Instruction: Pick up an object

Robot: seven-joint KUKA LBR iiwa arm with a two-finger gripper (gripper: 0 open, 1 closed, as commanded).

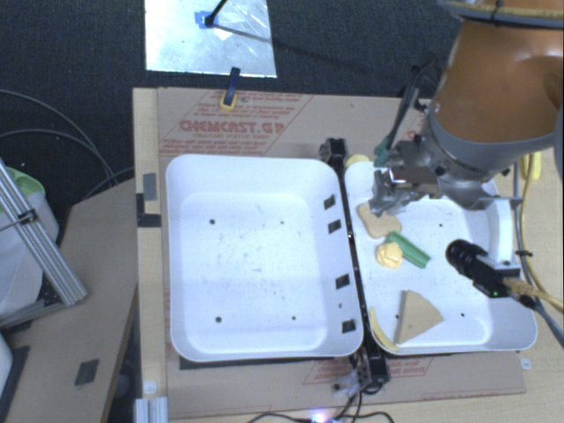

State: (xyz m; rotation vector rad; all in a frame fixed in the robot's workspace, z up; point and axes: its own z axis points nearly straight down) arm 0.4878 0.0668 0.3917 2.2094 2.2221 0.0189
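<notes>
- The gripper (385, 203) hangs over the right bin (507, 324), right above a tan piece (377, 223) (partly hidden); I cannot tell its state.
- The cardboard (233, 126) reads "CHEMCAST".

bins (256, 170): smooth white plastic, faintly glossy (left one speckled)
board (233, 117): matt brown cardboard, red print
sheet (181, 25): shiny metal
floor (62, 42): dark rough carpet
wedge (414, 315): matt tan
</notes>
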